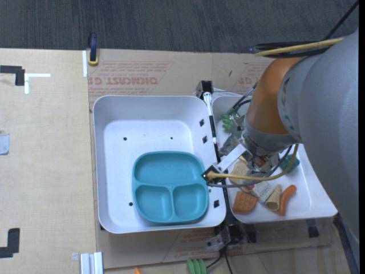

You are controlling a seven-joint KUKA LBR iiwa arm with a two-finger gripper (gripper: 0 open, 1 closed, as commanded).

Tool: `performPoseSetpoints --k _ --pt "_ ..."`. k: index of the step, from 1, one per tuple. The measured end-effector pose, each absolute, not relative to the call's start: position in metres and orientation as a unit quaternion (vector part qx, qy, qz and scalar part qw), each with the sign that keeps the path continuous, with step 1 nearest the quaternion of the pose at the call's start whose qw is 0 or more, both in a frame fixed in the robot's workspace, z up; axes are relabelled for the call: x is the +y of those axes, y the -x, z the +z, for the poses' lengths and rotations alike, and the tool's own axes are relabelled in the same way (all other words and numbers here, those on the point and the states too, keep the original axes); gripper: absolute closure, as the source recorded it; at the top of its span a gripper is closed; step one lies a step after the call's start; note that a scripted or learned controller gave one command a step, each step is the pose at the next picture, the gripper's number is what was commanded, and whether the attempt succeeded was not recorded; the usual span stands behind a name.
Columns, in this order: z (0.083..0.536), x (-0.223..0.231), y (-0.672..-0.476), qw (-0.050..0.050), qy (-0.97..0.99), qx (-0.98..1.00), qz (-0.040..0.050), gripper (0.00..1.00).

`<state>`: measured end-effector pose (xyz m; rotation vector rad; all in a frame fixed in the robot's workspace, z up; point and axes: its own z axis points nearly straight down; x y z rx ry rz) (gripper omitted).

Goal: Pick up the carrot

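Note:
The carrot (288,198) is a small orange stick lying near the front right corner of the right bin (317,201). It rests against a beige cone-shaped piece (274,196). My gripper (252,160) hangs below the orange wrist band over the middle of the right bin, up and to the left of the carrot and apart from it. The wrist hides most of the gripper.
A teal divided plate (170,186) lies in the left bin (108,153). Around the gripper in the right bin are an orange waffle-like piece (244,204), a wrapped packet (262,190), green leaves (230,120) and a teal item (290,164). A yellow cable (239,177) crosses the divider.

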<state>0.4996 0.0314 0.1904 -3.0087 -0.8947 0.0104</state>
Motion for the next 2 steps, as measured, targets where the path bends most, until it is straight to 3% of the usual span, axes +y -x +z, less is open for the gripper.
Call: performPoseSetpoints --k 2 --pt "0.19 -0.074 -0.577 0.0 0.912 -0.411 0.0027 0.0"
